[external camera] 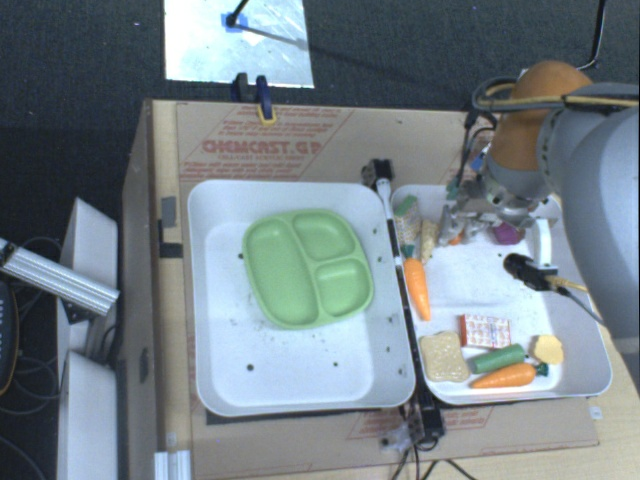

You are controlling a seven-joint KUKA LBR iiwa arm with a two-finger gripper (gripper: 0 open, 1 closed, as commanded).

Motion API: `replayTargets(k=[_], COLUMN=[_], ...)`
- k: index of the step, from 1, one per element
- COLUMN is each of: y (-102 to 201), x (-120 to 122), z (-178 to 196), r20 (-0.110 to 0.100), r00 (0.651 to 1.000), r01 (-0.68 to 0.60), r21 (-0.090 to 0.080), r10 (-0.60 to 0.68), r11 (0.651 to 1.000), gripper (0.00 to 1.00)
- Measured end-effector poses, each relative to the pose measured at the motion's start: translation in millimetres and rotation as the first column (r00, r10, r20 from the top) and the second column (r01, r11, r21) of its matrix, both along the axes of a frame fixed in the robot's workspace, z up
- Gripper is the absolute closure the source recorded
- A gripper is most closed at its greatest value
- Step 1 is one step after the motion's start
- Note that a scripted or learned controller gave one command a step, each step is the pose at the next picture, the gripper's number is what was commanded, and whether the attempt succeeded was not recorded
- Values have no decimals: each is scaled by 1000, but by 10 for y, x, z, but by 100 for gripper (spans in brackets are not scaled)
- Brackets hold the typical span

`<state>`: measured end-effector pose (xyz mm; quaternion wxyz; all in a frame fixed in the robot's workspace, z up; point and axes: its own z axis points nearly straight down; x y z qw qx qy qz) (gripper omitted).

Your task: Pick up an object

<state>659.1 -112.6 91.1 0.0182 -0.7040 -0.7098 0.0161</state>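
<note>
From above, the gripper (462,220) reaches down into the far part of the right bin (585,378); whether it grips anything cannot be told. Toy foods lie in that bin: an orange carrot (416,287) by the left wall, a second carrot (504,376) near the front beside a green piece (498,358), bread slice (444,356) and red-patterned packet (485,330). A green divided plate (308,268) sits in the left bin (225,368).

We look down from above at a slant on the bench (300,133), far enough to take in both white bins (225,368), with the arm (590,158) entering from the right.
</note>
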Motion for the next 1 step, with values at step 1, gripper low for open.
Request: replayTargets(k=[1], y=[428], x=[-213], z=[1930], r20=[59], r00=[998], r01=[2], r21=[-3], r10=[-2], r11=[1000], gripper=[100])
